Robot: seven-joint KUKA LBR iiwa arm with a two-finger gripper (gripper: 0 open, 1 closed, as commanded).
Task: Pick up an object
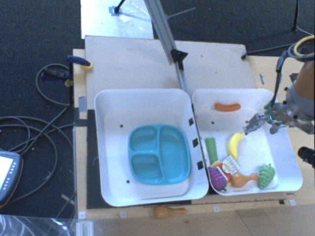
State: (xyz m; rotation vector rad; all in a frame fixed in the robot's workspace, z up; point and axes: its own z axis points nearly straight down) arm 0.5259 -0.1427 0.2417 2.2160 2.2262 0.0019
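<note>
The right bin [283, 146] holds several toy foods: an orange sausage [227, 107] at the back, a yellow banana [236, 145], a green stick [211, 150], purple grapes [217, 177], a red and white packet [229, 164], an orange drumstick [243, 179] and green grapes [266, 175]. My gripper [252, 124] hangs over the middle of this bin, just right of and above the banana, below the sausage. Nothing shows in its grasp.
The left bin [110, 132] carries a blue divided plate [159, 154]. Another orange drumstick [170, 211] lies on the bench in front of the bins. A grey pole [165, 28] slants down to the wall between the bins. Cables lie at the far left.
</note>
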